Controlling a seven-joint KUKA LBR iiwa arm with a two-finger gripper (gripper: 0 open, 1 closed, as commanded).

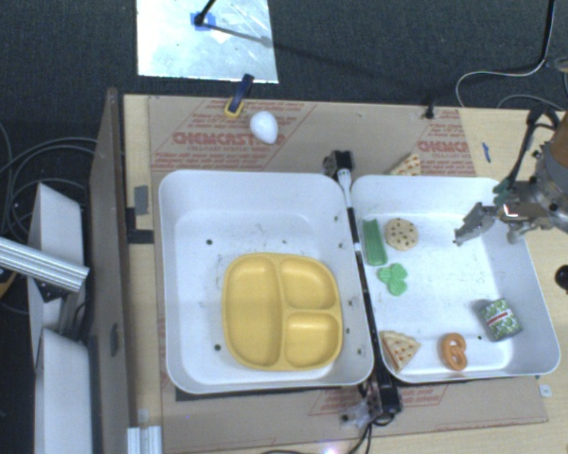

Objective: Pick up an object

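The right bin point(525, 282) holds several small items: a green bar point(373, 241), a round cookie point(400, 234), a green clover shape point(392, 278), a pizza slice point(399, 349), a pretzel point(452, 351) and a green-and-white pack point(500, 319). My gripper point(492, 229) hangs over the bin's upper right part, open, with nothing between its fingers. It is to the right of the cookie and above the pack, apart from both.
In the left bin point(199, 216) lies a yellow divided plate point(283, 310). On the bench behind the bins are a white egg point(263, 126), a yellow-and-blue tool point(237, 97) and a cracker piece point(407, 165). Between the bins runs a black divider point(355, 253).
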